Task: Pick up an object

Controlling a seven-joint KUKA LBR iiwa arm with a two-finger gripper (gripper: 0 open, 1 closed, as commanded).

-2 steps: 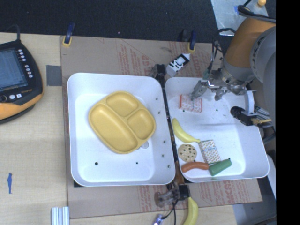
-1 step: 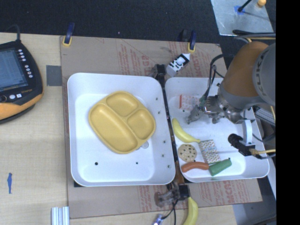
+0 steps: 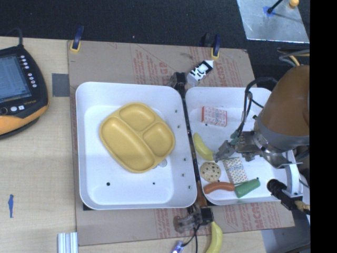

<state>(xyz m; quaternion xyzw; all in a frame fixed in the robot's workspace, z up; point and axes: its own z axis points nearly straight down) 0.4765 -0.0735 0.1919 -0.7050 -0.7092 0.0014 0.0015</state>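
Right-hand bin, lower centre of frame: pincer (image 3: 225,151), finger state unclear, sits just right of the yellow banana-like piece (image 3: 202,147), whose long axis runs upper-left to lower-right.

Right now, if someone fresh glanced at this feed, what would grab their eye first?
Probably the yellow divided plate, filling the middle of the left bin. Next, the arm reaching in from the right over the right bin, where a banana, cookie and carrot cluster.

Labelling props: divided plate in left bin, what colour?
Yellow: the three-compartment plastic plate, clearest in the camera view.
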